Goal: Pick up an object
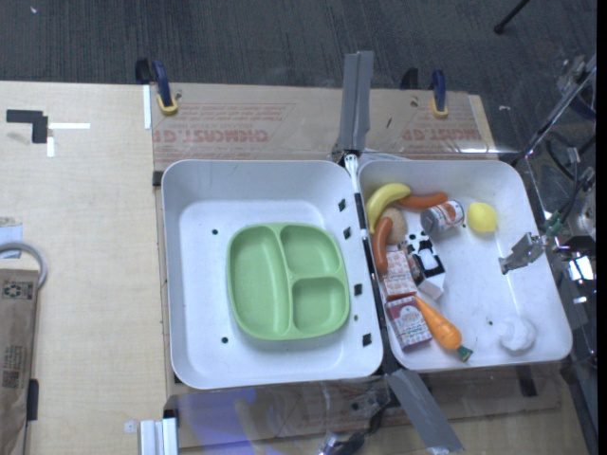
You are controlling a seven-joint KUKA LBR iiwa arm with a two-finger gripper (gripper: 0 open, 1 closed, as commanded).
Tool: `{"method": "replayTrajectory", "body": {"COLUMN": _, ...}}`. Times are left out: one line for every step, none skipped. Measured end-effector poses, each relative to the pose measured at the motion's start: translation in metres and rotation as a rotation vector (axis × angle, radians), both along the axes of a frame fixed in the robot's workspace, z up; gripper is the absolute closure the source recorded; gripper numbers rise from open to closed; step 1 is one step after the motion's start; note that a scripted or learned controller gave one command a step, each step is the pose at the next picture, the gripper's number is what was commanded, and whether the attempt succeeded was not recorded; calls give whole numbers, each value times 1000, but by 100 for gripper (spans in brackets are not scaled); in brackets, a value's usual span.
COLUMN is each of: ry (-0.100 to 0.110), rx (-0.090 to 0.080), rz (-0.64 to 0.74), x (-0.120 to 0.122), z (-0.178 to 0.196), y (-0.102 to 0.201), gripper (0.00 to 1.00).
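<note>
left of end effector (524, 251), lemon (482, 217)

bins (190, 254): smooth white plastic, kinda matt
divided tray (285, 281): pale green plastic, soft sheen
bench (85, 216): light wood-look, matt
can (442, 216): shiny metal
lemon (483, 217): glossy yellow plastic
cartons (403, 297): printed card
</note>
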State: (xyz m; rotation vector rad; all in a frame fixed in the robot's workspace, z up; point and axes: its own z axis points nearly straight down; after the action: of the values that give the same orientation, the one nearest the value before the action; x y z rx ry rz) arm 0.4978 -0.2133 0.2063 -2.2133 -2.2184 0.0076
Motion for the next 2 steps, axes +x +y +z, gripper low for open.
{"method": "replayTrajectory", "body": {"ry": -2, "rx": -5, "rz": -220, "x": 10, "z": 103, "y": 31, "gripper": 0}}
{"method": "replayTrajectory", "body": {"ry": 0, "rx": -2, "rz": -80, "x": 43, "z": -34, "y": 65, "gripper": 0}}
